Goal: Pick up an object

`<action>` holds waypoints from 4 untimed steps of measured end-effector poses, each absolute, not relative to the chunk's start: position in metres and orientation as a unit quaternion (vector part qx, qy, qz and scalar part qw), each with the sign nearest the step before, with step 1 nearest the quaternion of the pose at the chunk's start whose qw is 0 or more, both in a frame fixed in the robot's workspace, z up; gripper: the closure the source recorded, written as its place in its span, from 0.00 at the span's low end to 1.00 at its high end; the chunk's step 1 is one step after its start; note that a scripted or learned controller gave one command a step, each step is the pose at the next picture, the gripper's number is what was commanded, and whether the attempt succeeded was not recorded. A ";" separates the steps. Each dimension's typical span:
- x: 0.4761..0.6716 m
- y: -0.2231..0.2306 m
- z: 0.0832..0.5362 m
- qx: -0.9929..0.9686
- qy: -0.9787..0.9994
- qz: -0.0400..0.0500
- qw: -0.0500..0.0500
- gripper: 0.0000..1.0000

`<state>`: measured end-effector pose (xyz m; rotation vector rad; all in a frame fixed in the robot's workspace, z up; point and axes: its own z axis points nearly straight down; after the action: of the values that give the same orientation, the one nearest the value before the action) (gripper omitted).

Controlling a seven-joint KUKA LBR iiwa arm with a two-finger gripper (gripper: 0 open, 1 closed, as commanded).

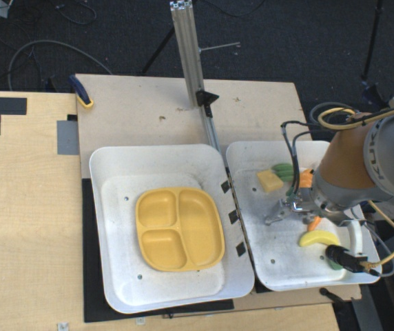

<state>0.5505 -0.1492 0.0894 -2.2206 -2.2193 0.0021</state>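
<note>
I am at the reaching step: my end effector (280, 214) sits low in the right bin (266, 267), just below the yellow block (270, 181); I cannot tell its state. Next I must centre on one object and close

The arm (352, 161) hides part of the right bin (273, 267) and its orange item (307, 178).

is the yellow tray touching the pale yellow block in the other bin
Apart. The camera view shows the yellow tray in the left bin, the pale yellow block in the right bin.
</note>
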 end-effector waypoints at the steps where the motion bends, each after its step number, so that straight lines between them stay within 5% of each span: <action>1: 0.552 -0.151 0.102 -0.709 -0.705 -0.001 -0.001 1.00; 4: 0.550 -0.147 0.274 -0.707 -0.708 -0.001 -0.001 1.00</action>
<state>0.5502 -0.1472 0.2738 -2.2219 -2.2249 -0.0022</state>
